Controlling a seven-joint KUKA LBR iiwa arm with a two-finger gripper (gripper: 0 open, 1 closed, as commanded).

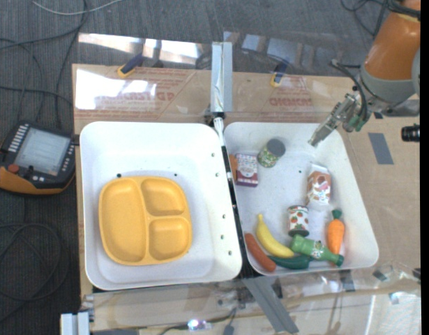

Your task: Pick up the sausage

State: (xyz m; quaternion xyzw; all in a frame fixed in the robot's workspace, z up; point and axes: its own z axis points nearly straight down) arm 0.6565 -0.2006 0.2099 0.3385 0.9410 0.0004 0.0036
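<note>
The sausage point(259, 252) lies at the near edge of the right bin point(359, 208), close to its left wall, a short reddish-brown link set on a slant with its far end toward the divider. Just beside it, touching or almost so, curves a yellow banana point(271, 239), with a dark green vegetable point(292, 262) under the banana's tip and a green bottle point(316, 250) lying flat next to that. An orange carrot point(335, 232) stands lengthwise near the right wall, and a small can with a red pattern point(298, 220) sits between carrot and banana. Farther back are a white and red carton point(319, 185), a dark red packet point(247, 169) against the left wall, and a green tin with a grey lid point(271, 152). In the left bin point(130, 135) rests a yellow tray with 3 compartments point(146, 219). The pincer point(324, 132) hangs over the far right corner of the right bin, well apart from the sausage and diagonally across the bin from it; its 2 fingers look drawn together, with nothing between them. A handheld controller point(34, 158) lies left of the tabletop point(388, 187).
</note>
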